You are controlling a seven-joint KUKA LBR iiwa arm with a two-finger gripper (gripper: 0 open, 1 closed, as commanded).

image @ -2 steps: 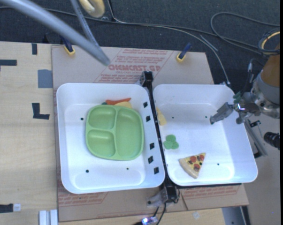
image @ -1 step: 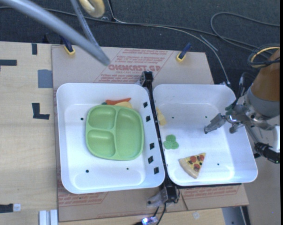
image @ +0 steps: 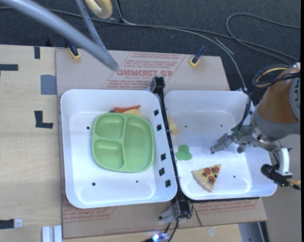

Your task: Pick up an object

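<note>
No object is held yet, so the pick is judged to be at its approach stage, with the grasp and the lift both left to do. The gripper (image: 220, 145) is seen low over the right bin (image: 202, 102), pointing left; whether its jaws are released or clenched cannot be told. A flat, wedge-shaped toy pizza slice (image: 207, 177) lies near the bin's front, a small green lobed piece (image: 183, 153) beside the divider, and a pale yellow item (image: 172, 127) further back. In the left bin (image: 73, 150), a smooth green compartmented tray (image: 123, 142) is set over an orange strip (image: 127, 108). Both bins look glossy, hard plastic.
</note>
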